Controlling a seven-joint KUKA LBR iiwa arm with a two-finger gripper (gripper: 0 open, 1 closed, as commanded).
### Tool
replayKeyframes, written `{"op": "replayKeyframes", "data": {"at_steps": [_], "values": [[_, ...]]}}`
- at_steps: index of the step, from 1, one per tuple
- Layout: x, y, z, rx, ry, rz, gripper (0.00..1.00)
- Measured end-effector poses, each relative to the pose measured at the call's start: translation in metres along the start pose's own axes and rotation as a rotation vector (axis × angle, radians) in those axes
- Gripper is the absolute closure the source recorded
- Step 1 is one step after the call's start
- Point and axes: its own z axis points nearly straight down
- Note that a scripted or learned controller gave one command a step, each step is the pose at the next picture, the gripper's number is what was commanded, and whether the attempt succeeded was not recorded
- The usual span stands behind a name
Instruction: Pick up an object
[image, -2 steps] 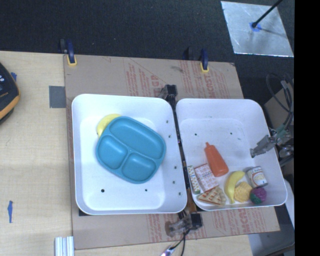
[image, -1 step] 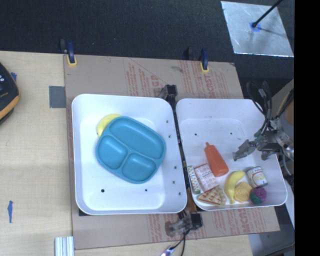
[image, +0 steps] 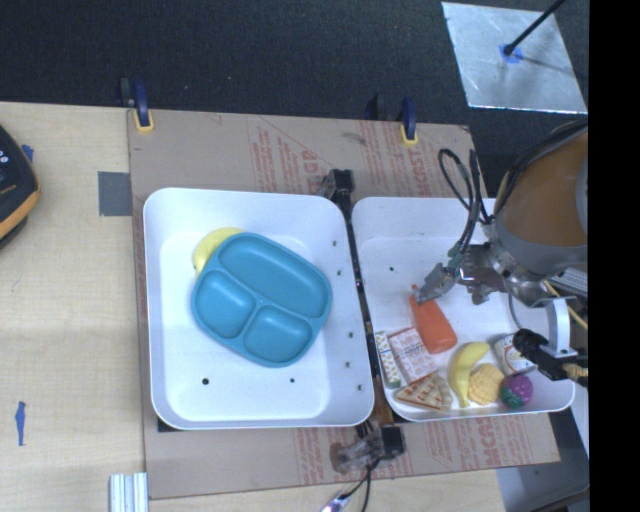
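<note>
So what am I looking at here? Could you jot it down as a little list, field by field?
left bin: blue divided plate lying over a yellow object
right bin: orange block, banana, sandwich wedge, small packet, purple-green toy
gripper: low over the right bin, at the orange block's upper end
held: nothing visibly between the fingers
bench: cardboard sheet under both bins

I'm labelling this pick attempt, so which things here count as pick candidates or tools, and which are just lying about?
Job:
two-finger gripper, low in the right white bin
orange carrot-shaped toy beside it
yellow banana toy
sandwich wedge toy
small printed packet

Lying about:
blue divided plastic plate in the left white bin
blue clamps on the cardboard
</note>
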Motion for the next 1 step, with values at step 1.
{"op": "replayKeyframes", "data": {"at_steps": [1], "values": [[0.0095,0.0157,0.0734,0.002,0.000,0.002,0.00]]}}
